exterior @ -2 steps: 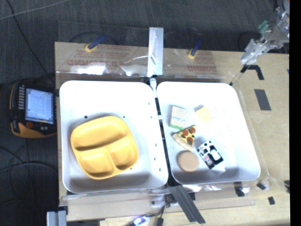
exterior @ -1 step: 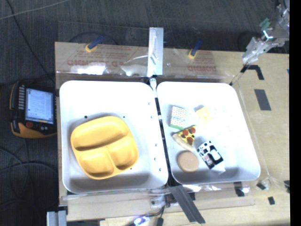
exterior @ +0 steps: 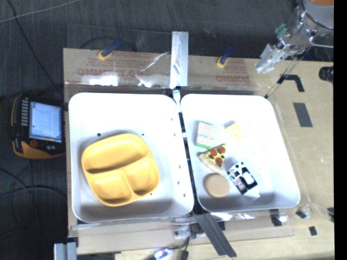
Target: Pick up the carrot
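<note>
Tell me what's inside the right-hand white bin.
The right bin holds a pizza slice toy, a round tan cookie, a black-and-white carton, a patterned packet and a pale yellow piece. Anything beneath them is covered.

The floor (exterior: 81, 10) is a dark grey carpet, and thin cables (exterior: 49, 7) lie across it at the upper left. A light wooden bench (exterior: 314, 145) takes the middle and the right side. Near its left edge, a handheld control pendant (exterior: 38, 126) with a lit screen rests on the floor.
</note>
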